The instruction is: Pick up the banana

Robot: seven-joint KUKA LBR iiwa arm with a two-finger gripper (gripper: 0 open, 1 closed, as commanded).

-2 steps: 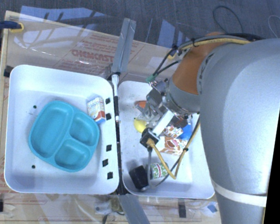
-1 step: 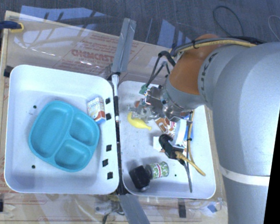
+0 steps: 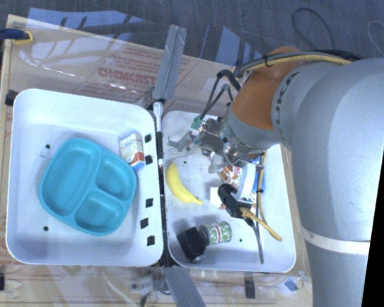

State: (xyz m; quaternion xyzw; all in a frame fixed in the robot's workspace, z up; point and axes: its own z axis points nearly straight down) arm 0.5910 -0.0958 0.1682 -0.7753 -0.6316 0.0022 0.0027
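The yellow banana (image 3: 180, 186) lies in the right bin (image 3: 283, 220), near its left wall and pointing toward the front right. My gripper (image 3: 204, 144) hangs above the back of this bin, a little behind and to the right of the banana. Nothing shows between the gripper and the banana, and the fruit rests on the bin floor.
A small bottle with a black cap (image 3: 205, 236) lies at the front of the right bin. A red-and-white packet (image 3: 234, 174) sits under the wrist. The left bin (image 3: 19, 159) holds a blue divided plate (image 3: 89, 185) and a small carton (image 3: 131, 149).
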